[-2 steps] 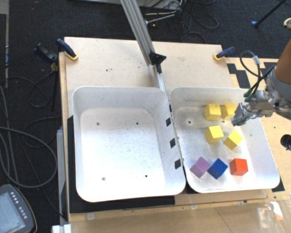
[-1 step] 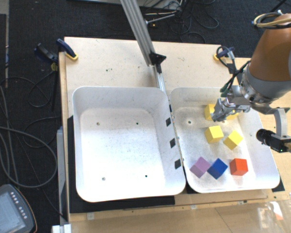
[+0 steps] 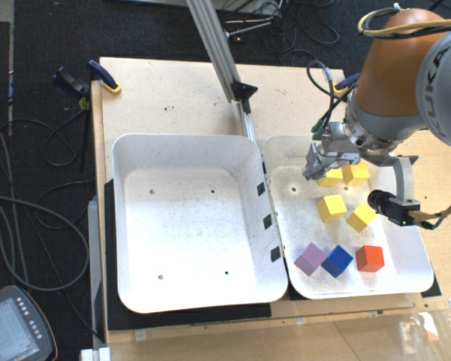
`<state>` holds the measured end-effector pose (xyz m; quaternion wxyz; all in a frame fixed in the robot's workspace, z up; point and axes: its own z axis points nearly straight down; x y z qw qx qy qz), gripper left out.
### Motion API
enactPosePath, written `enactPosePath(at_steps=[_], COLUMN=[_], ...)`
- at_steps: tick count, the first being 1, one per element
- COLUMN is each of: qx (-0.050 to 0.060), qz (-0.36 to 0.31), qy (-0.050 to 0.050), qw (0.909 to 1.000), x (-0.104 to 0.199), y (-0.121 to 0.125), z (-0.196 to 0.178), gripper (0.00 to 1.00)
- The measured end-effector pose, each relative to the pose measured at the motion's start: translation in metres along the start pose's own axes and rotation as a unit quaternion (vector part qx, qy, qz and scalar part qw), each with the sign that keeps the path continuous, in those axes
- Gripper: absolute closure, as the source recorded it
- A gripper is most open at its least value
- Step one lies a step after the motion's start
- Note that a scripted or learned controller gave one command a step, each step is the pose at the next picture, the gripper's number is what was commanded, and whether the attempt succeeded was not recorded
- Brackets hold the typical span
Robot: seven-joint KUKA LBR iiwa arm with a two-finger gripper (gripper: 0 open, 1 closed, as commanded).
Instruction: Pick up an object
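While the arm [image 3: 406, 66] is reaching in from the right over the table [image 3: 173, 96], its pincer [image 3: 321, 164] is hanging low over the far part of the right bin [image 3: 417, 273], just beside a yellow cube [image 3: 331, 177] that is sitting right under its tip. Whether that cube is between the fingers cannot be told from this slanted view, and so the pincer's state, released or clenched, cannot be told either. A second yellow cube [image 3: 356, 174] is lying close beside the first, partly under the wrist, and two more are resting nearer the middle of the bin: one yellow cube [image 3: 332, 207] and another [image 3: 361, 218] just to its right. Along the near edge a purple cube [image 3: 310, 259], a blue cube [image 3: 337, 261] and a red cube [image 3: 370, 258] are sitting in a row, near one another. The left bin [image 3: 135, 164] is lying alongside. Judging from the pose, the arm is carrying out the descent or the closing step on the far yellow cube. The next move is calling for a firm closure centred on that cube alone, without nudging its close neighbour, and then a straight lift to prove the grasp.
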<state>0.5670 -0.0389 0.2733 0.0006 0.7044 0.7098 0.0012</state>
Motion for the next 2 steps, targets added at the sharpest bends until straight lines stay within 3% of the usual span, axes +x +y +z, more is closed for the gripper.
enactPosePath(at_steps=[1, 2], qx=[0.002, 0.001], qz=[0.000, 0.000], qy=[0.000, 0.000], qw=[1.0000, 1.0000], x=[0.048, 0.094], y=[0.011, 0.036], z=[0.014, 0.029], gripper=[1.00, 1.00])
